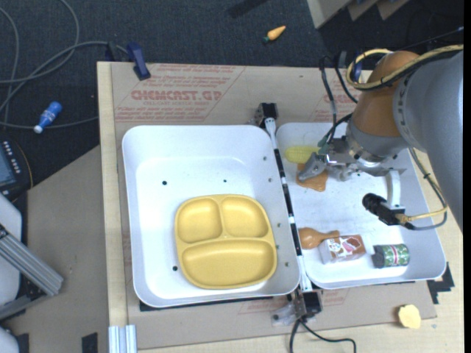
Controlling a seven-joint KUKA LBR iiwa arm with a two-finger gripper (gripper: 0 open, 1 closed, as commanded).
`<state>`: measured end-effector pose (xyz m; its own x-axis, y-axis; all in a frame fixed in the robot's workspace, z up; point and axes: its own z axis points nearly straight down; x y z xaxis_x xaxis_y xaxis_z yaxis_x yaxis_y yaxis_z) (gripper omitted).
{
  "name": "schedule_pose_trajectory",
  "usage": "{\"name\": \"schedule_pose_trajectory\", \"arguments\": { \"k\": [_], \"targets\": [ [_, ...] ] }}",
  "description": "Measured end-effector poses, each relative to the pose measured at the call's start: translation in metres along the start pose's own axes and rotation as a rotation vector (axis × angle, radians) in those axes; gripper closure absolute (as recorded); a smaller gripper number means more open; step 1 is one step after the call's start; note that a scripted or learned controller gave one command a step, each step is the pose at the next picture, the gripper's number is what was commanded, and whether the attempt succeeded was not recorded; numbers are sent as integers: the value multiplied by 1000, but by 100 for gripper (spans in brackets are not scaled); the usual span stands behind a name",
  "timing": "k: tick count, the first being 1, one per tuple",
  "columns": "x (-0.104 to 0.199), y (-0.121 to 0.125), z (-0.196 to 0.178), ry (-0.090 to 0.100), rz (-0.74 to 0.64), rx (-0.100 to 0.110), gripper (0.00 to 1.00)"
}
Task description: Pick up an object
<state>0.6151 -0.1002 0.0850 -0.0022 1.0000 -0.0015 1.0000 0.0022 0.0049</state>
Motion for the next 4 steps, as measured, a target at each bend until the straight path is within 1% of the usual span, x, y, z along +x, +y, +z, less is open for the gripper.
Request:
{"name": "schedule_pose_trajectory", "arguments": {
  "k": [1, 2, 4],
  "targets": [
    [-13, -113, 1, 2, 7, 15, 0],
    [7, -131, 0, 4, 3, 9, 0],
    [8, -125, 0, 1, 2, 5, 0]
  ]
}}
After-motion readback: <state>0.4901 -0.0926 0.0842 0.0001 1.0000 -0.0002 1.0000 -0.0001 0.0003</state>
